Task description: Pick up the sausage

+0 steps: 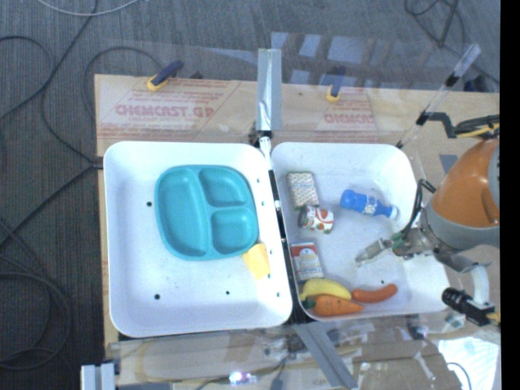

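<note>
A: Where is the sausage (pixel 374 294)?

B: It lies in the right bin (pixel 382 157), down near the bin's 5 o'clock corner, resting flat and stretched left to right. Its left end sits just beside the carrot (pixel 336 305), and the banana (pixel 325 288) curves just at 10 o'clock from that carrot.

A: And the end effector (pixel 372 253)?

B: It hangs over the right bin, at about 12 o'clock from the sausage and apart from it. Whether it is open or closed, I cannot tell; it is too small and blurred. Nothing is visibly held in it.

A: What else is in that bin?

B: A blue bottle (pixel 368 204) lies on its side at 12 o'clock from the end effector. Toward 9 o'clock there is a small can (pixel 317 218), a patterned packet (pixel 301 189) above it, and a small carton (pixel 306 259) below it.

A: The left bin (pixel 130 299)?

B: It holds a blue divided plate (pixel 208 211), and a yellow block (pixel 257 260) sits at the plate's 4 o'clock edge. Both bins rest side by side on the tabletop (pixel 187 108).
</note>
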Tool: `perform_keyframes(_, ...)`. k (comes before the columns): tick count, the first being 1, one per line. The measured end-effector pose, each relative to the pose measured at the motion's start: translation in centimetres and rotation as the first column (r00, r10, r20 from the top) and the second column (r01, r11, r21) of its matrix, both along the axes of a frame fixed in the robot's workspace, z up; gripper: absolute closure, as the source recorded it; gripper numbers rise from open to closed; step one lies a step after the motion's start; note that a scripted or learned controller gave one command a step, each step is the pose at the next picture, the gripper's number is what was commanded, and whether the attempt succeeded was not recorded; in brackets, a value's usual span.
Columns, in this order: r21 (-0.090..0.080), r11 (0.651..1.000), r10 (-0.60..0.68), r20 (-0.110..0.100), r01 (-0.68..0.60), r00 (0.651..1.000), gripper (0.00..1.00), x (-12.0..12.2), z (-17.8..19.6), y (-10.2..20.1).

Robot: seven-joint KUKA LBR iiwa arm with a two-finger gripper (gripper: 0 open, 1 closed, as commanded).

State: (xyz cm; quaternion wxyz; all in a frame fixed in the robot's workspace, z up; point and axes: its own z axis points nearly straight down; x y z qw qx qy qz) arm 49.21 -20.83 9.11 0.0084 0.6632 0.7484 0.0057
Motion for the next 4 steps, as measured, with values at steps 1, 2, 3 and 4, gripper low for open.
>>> perform_keyframes(1, -0.003, 0.999, -0.045, 0.002, 0.045, 0.999, 0.0, 0.0, 0.0, 0.2)
perform_keyframes(2, -0.004, 0.999, -0.046, -0.002, 0.046, 0.999, 1.0, -0.1, 0.8, 0.2)
perform_keyframes(3, -0.004, 0.999, -0.046, -0.002, 0.046, 0.999, 0.0, -0.1, 0.8, 0.2)
perform_keyframes(4, -0.013, 1.0, -0.023, -0.004, 0.023, 1.0, 0.0, -0.5, 0.0, 1.4)
